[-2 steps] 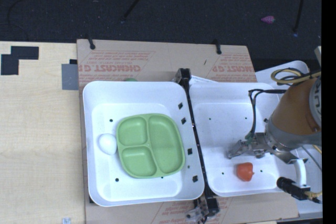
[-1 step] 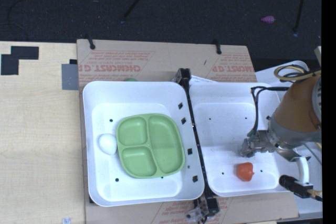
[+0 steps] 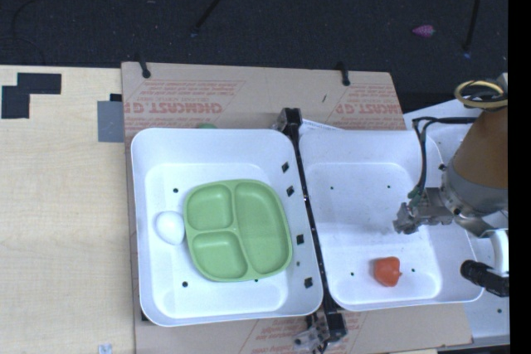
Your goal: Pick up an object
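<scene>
A small red-orange object (image 3: 387,271) lies near the front of the right bin (image 3: 357,178). My gripper (image 3: 408,219) hangs over the right side of that bin, a short way above and to the right of the red object, apart from it. Nothing shows between its tips. In the left bin (image 3: 166,153) a green three-compartment plate (image 3: 237,229) lies flat, and a small white rounded object (image 3: 169,227) rests against its left edge.
The two bins meet at a black clamp strip (image 3: 303,215) down the middle. Cardboard (image 3: 249,99) lies under and behind the bins. A pale wooden bench top (image 3: 58,211) spreads to the left.
</scene>
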Available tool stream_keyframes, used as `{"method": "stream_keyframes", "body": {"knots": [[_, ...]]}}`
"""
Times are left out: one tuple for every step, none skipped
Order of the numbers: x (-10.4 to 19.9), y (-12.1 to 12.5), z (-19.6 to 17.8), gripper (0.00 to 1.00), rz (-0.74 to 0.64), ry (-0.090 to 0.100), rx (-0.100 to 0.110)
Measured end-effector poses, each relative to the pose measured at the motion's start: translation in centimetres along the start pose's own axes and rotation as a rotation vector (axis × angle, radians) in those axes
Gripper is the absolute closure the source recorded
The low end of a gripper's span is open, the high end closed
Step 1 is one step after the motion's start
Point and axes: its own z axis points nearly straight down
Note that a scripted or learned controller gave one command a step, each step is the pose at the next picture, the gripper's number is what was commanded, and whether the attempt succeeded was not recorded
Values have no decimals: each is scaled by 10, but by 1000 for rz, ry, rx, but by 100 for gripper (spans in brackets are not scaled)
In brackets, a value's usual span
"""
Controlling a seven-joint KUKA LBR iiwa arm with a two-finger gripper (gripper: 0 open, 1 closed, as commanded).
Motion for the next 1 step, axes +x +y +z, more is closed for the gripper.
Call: {"method": "stream_keyframes", "body": {"knots": [[-4, -8, -48, 100, 2, 0, -1]]}}
